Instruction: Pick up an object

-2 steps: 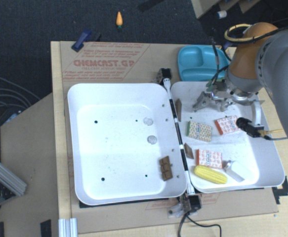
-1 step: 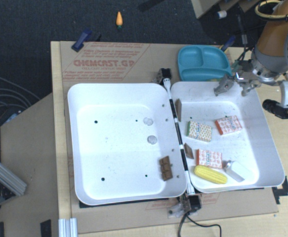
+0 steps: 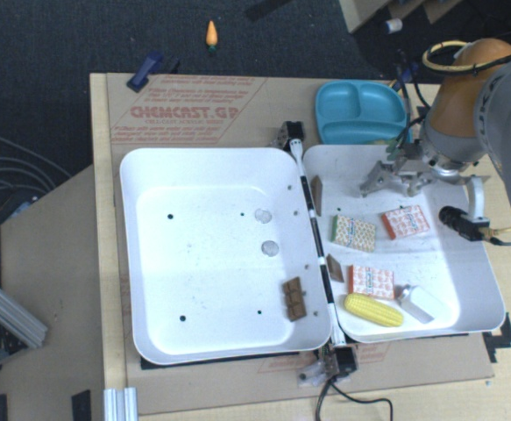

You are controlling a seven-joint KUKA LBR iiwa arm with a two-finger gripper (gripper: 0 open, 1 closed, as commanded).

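My gripper (image 3: pixel 395 181) hangs over the far part of the right bin (image 3: pixel 479 279), its fingers spread open with nothing between them. Just in front of it lies a red-patterned packet (image 3: pixel 406 222), and a green-patterned packet (image 3: pixel 353 232) lies to the left. Nearer the front are another red packet (image 3: pixel 371 281), a yellow corn cob (image 3: pixel 373 310) and a silvery tube (image 3: pixel 417 303). A brown chocolate piece (image 3: pixel 294 298) rests in the left bin (image 3: pixel 150 235), with two small clear discs (image 3: pixel 266 232) further back.
A blue sectioned plate (image 3: pixel 360 112) stands behind the right bin. Thin brown pieces (image 3: pixel 316 196) lie along the divider between the bins. A blue clip (image 3: pixel 144 73) sits on the cardboard at the back left.
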